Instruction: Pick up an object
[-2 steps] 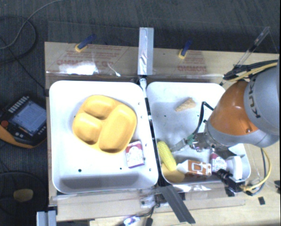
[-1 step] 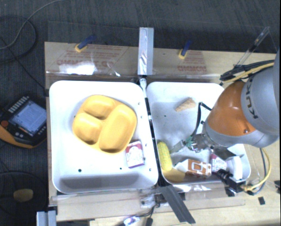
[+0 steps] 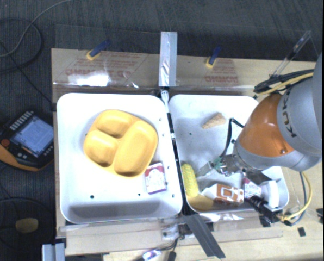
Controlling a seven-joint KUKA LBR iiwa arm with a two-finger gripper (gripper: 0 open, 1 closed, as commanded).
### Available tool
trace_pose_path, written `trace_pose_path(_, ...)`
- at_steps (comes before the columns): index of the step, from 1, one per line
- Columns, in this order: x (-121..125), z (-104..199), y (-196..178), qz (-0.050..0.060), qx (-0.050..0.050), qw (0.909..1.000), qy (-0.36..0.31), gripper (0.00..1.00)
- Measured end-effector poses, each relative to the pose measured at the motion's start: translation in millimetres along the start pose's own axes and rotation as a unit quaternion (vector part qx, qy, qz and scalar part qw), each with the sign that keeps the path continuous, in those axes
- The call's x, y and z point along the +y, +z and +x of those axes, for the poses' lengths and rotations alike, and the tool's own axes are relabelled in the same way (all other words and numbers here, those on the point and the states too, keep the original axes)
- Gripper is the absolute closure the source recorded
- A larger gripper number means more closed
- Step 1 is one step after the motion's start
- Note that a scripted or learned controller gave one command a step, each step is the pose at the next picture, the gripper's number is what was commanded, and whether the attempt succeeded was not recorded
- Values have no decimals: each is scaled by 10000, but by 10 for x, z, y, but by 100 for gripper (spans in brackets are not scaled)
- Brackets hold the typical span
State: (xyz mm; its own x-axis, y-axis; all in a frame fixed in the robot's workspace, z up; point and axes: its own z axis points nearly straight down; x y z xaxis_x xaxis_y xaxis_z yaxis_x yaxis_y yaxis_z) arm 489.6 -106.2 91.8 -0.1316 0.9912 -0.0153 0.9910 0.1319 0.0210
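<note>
My gripper (image 3: 215, 167) hangs low in the right bin (image 3: 194, 110), below the orange band of the arm (image 3: 268, 132). It sits just right of a yellow corn cob (image 3: 189, 179) and above an orange-brown packet (image 3: 229, 194). A white tube (image 3: 266, 191) lies under the arm at the bin's lower right. A tan wedge (image 3: 213, 121) rests apart in the upper middle of that bin. I see nothing clearly held.
The left bin (image 3: 69, 145) holds a large yellow three-lobed dish (image 3: 120, 141) and a small pink-and-white packet (image 3: 155, 179) near its lower right corner. A ridge (image 3: 169, 129) divides the bins. A handheld pendant (image 3: 26, 140) lies on the floor at left.
</note>
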Motion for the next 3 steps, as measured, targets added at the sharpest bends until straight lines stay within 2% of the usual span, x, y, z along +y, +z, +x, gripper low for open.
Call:
trace_pose_path(2, -3, 12, 5, 11, 16, 9998, 207, 0)
trace_pose_path(3, 0, 18, 5, 11, 13, 10000, 32, 0)
